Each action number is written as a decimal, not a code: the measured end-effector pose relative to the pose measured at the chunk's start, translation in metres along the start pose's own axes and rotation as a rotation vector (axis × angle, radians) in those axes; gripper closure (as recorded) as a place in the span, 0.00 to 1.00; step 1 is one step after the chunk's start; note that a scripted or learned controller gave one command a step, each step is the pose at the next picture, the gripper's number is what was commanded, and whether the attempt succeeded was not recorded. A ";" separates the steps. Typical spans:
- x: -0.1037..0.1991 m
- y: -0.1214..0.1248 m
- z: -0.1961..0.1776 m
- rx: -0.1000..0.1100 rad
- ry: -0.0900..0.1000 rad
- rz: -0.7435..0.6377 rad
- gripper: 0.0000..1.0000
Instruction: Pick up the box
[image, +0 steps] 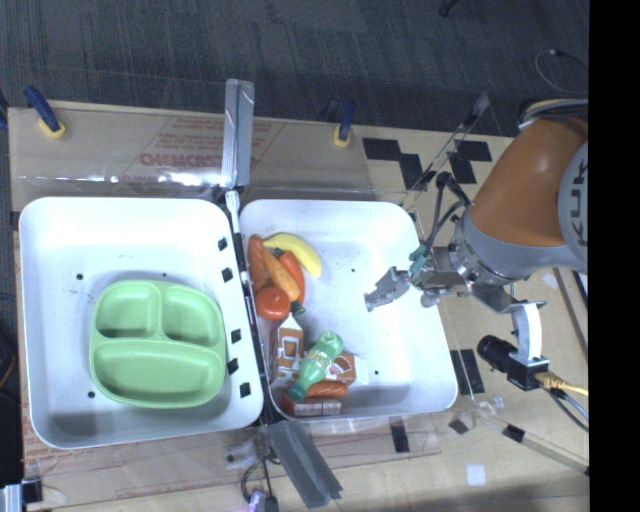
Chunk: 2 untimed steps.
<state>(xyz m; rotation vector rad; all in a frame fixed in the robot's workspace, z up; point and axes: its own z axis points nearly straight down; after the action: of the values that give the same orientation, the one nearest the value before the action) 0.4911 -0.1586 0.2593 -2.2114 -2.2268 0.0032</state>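
From my feed both bins (60, 230) look like smooth white plastic, slightly glossy. The green tray (155, 345) is matt plastic. The box (290, 352) reads as printed cardboard, the bench (290, 140) as bare wood, and the gripper (385, 292) as dull grey metal.

Right bin: clutter packed along the left wall, open floor to the right

In the right bin (400, 215) a banana (297, 250), a carrot-like orange piece (287, 275), a tomato (271, 302), a small box (290, 352) and a green bottle (318, 362) crowd together against the left wall, touching or overlapping, so the box is hemmed by the tomato above and the bottle lying across its right side. The bin's middle and right floor is bare white, giving a clear way in from the right, where the gripper (385, 292) hangs over it. In the left bin (40, 225) a green divided tray (158, 342) fills the centre, with bare margins all round
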 end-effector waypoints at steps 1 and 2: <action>0.038 0.029 0.085 0.001 -0.001 -0.150 0.00; 0.059 0.034 0.148 -0.022 -0.002 -0.051 0.00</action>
<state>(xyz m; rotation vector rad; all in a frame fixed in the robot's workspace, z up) 0.5240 -0.0989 0.1109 -2.1654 -2.2943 -0.0189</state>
